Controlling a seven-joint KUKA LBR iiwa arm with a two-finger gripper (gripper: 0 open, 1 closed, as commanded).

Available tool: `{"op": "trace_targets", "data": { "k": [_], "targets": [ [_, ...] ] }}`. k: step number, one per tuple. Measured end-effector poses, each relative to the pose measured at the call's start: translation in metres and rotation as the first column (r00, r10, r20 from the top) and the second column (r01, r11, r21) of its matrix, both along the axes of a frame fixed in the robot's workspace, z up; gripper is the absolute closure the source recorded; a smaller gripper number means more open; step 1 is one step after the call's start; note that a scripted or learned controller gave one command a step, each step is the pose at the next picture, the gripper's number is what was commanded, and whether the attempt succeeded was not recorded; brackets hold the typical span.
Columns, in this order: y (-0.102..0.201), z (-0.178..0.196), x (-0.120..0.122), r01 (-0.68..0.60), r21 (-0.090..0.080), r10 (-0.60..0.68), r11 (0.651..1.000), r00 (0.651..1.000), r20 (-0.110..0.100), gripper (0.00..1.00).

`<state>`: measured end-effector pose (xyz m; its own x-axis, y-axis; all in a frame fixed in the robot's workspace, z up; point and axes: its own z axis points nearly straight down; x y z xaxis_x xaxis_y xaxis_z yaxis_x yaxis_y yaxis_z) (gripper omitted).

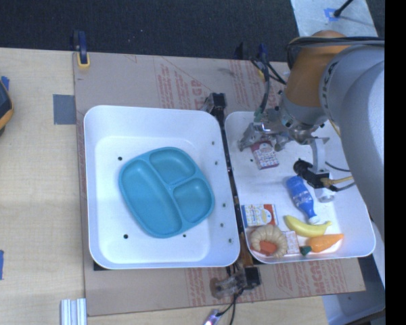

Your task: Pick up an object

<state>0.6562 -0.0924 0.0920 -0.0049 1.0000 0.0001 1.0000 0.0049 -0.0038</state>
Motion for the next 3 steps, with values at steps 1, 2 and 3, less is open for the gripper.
{"op": "trace_targets", "data": {
  "k": [1, 2, 3],
  "targets": [
    [-0.018, 0.000, 0.000, 0.002, -0.001, -0.002, 1.000, 1.000, 0.003, 0.00],
    [-0.006, 0.000, 0.000, 0.000, 0.000, 0.000, 1.000, 1.000, 0.000, 0.00],
    [0.000, 0.000, 0.000, 0.000, 0.000, 0.000, 1.000, 1.000, -0.001, 0.00]
  ]
}}
